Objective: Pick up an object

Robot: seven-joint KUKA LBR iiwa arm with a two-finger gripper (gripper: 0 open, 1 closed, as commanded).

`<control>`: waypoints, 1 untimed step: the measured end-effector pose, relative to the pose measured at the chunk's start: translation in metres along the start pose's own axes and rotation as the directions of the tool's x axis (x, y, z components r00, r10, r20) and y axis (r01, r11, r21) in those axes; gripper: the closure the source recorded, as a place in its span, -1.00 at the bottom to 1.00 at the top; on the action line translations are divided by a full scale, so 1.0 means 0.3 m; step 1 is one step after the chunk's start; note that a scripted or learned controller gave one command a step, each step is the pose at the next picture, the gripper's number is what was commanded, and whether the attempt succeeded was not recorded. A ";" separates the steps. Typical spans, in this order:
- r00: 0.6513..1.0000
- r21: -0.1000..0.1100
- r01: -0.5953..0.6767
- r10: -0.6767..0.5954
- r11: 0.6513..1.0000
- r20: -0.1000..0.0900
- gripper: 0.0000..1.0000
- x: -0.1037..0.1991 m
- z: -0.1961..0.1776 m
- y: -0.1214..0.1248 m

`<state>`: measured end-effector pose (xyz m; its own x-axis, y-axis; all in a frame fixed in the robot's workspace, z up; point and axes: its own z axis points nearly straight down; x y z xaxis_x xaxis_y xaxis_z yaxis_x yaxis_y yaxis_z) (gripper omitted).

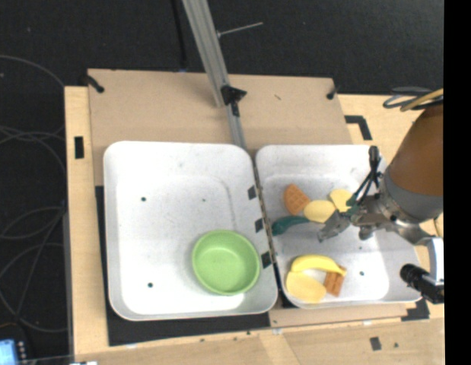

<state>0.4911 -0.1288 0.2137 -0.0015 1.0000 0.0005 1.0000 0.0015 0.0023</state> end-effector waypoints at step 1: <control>1.000 -0.001 -0.002 0.002 1.000 0.001 -1.00 -0.001 0.000 0.000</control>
